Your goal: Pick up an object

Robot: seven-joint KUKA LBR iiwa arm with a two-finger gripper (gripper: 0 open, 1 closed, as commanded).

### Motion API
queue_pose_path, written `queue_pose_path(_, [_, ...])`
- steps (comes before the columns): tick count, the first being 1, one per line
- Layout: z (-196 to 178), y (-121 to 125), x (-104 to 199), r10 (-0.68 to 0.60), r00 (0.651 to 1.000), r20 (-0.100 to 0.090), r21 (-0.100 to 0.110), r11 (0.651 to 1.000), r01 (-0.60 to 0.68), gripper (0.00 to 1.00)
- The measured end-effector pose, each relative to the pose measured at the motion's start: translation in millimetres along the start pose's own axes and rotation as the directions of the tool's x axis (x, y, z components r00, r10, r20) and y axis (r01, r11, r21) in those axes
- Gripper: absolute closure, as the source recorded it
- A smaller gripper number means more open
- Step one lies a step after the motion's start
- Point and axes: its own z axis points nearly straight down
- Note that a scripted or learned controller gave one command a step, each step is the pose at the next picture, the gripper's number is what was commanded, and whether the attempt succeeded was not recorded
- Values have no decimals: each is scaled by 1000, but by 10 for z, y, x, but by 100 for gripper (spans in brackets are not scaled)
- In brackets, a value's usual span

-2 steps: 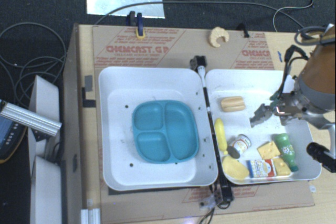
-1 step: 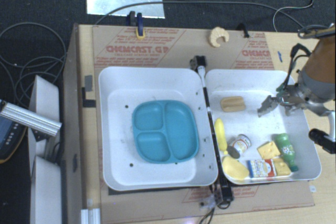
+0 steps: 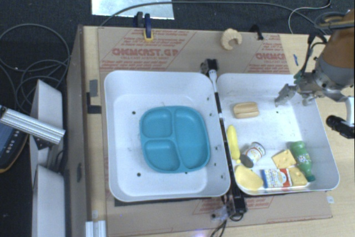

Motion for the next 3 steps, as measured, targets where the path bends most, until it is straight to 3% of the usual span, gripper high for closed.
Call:
queue_pose_path(1, [-183, -336, 738, -1, 1000, -1, -2, 1000, 1, 0])
queue_pose_path(2, [253, -577, 60, 4, 1000, 2, 3, 1000, -4, 0])
queue_pose_path(3, [104, -67, 747, -3, 1000, -2, -3, 1000, 3, 0])
